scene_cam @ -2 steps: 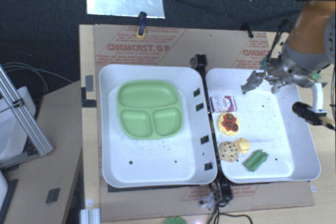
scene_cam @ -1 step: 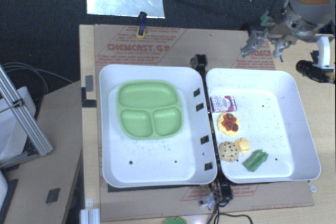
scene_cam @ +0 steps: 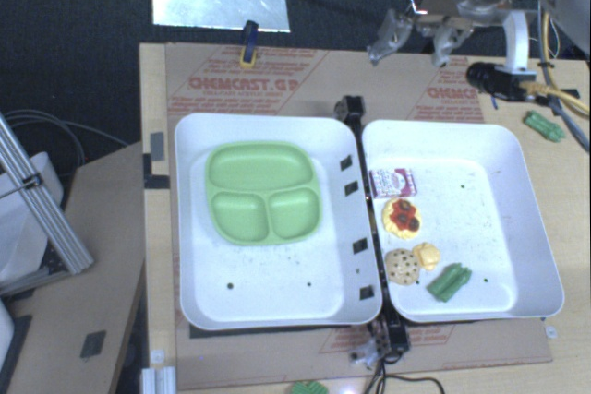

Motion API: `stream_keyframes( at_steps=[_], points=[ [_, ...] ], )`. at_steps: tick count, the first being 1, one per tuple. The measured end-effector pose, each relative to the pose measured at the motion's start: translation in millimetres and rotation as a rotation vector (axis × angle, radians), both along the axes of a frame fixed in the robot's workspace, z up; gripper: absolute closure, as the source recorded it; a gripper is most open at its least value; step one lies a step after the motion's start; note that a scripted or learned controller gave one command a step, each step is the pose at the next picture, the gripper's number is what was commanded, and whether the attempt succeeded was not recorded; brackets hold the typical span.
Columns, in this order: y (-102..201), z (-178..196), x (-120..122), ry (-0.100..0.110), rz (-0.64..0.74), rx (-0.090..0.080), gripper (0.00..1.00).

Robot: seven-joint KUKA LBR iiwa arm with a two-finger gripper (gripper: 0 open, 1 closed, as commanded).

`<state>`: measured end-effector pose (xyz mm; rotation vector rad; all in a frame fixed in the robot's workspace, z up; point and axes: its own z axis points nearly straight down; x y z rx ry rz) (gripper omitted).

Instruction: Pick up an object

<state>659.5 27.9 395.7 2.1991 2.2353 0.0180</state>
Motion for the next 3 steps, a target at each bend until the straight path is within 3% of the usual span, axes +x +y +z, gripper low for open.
stream_keyframes(
  at_steps=[1, 2, 3],
  points=[
    [16, 57, -56, 0.006, -0.008, -0.002, 0.0],
    [98, 115, 11, 0.0, -0.005, 0.0, 0.0],
    [158, 122, 9, 0.008, -0.008, -0.002, 0.0]
  ],
)
